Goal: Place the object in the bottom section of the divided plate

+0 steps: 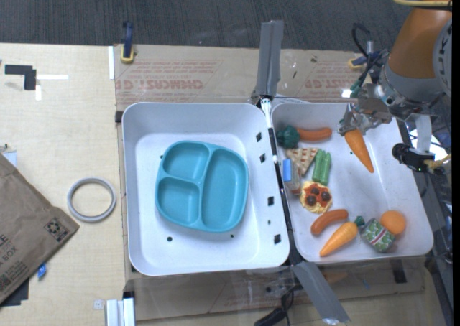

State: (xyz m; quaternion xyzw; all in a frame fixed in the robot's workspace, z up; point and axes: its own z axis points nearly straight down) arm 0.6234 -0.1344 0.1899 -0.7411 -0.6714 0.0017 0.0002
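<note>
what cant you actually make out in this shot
- Gripper: in the camera view the wrist body covers its fingers, so a hold on the carrot hanging below can't be confirmed.
- Small item at the right bin's left wall: too small and blurred to identify.
- Green-wrapped object: its print is too blurred to read.

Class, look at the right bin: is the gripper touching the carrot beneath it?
Touching. The camera view shows the carrot hanging by its top from the gripper, its tip pointing down over the right bin.
</note>
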